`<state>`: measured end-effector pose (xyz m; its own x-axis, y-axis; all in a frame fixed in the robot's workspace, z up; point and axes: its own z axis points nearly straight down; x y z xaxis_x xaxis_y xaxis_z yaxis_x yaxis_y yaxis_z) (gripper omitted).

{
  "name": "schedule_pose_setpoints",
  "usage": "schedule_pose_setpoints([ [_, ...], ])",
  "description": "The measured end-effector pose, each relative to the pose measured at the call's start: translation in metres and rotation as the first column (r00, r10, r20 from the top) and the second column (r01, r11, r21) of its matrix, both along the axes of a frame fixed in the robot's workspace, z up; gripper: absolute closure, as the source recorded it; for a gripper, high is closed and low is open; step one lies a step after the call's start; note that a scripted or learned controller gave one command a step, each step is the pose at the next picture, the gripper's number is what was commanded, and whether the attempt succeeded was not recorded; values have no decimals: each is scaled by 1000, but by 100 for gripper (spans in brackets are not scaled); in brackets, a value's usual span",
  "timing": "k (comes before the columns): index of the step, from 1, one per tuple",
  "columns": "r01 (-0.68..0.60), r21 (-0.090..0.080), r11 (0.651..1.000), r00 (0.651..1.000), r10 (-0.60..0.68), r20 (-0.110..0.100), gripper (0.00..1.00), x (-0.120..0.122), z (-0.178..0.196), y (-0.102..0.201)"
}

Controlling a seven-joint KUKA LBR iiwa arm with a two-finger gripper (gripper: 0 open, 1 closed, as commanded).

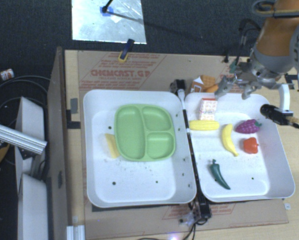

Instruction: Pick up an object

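Observation:
My gripper (236,90) hangs over the back rim of the right bin (277,184), its two fingers spread apart and nothing between them. Below it in this bin lie a small white and pink box (208,108), a corn cob (204,125), a yellow banana (229,139), purple grapes (248,126), a red fruit (250,145) and a dark green pepper (219,174). The box is the nearest item, down and to the left of the gripper.
The left bin (97,184) holds a green divided plate (143,132) and a pale yellow piece (111,145) beside it. An orange object (208,82) sits just behind the right bin. A black part of the arm (274,115) overhangs the right bin's right side.

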<state>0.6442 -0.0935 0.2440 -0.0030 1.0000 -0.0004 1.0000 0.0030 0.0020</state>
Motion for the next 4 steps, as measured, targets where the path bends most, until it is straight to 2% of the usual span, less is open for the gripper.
schedule_pose_setpoints([
  [1,-1,-3,1000,1000,1,16,0,-22,-140,-38],
  [2,6,-2,1000,1000,-6,-3,0,-59,-160,-89],
  [3,1,-1,1000,1000,-1,4,100,-56,-148,-85],
  [4,-7,2,1000,1000,7,6,100,-40,-92,-23],
])
